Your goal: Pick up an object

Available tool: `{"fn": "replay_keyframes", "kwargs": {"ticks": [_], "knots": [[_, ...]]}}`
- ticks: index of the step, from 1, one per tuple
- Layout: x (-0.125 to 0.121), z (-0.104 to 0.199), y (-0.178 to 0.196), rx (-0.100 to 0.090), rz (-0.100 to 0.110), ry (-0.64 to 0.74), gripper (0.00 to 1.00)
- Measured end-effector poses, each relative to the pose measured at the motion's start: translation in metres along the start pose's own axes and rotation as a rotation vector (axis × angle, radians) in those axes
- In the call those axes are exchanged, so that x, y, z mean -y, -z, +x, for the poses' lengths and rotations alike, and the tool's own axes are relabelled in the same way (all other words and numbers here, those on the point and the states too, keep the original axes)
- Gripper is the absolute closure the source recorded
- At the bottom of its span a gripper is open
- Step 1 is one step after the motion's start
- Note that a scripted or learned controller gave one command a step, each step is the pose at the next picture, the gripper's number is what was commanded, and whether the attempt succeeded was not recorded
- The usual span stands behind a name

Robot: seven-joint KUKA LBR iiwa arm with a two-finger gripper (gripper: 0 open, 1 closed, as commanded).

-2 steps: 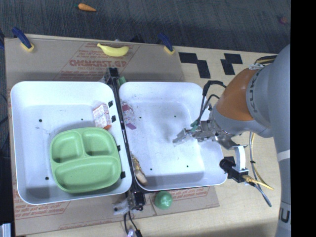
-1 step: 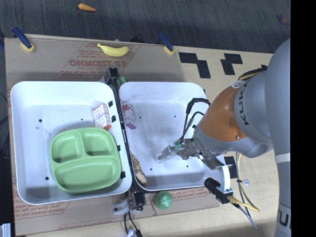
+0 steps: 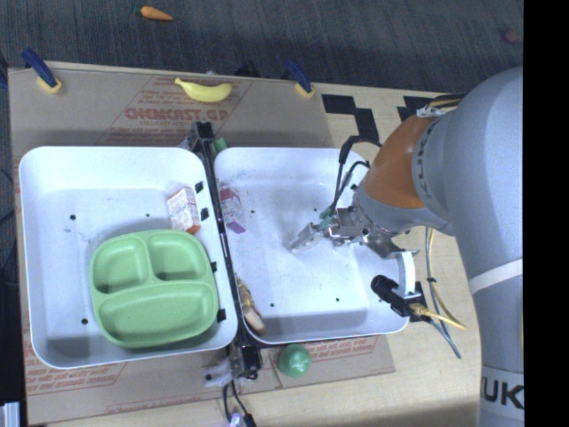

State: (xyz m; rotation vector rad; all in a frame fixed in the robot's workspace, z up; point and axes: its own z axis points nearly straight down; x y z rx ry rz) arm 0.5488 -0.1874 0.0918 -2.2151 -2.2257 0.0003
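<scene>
A: Which object are we after? The nearest candidate is the small clear wrapper with red print [image 3: 230, 208], lying crumpled against the right bin's [image 3: 293, 327] left wall, mid-frame.

B: We judge this the approach step. Our gripper [image 3: 304, 236] hovers low at the bin's centre, fingers spread, nothing between them.

A: So next we shift left and descend onto it.

B: Or the carton [image 3: 183, 209] above the green divided tray [image 3: 153, 285], left bin.
</scene>
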Motion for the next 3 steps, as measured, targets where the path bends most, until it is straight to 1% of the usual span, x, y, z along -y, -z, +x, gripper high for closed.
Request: {"fn": "replay_keyframes", "kwargs": {"ticks": [1,2,3], "knots": [[0.066,0.015,0.05,0.0,0.0,0.0,0.0],[0.0,-0.01,0.03,0.0,0.0,0.001,0.0],[0.07,-0.024,0.016,0.0,0.003,0.001,0.0]]}}
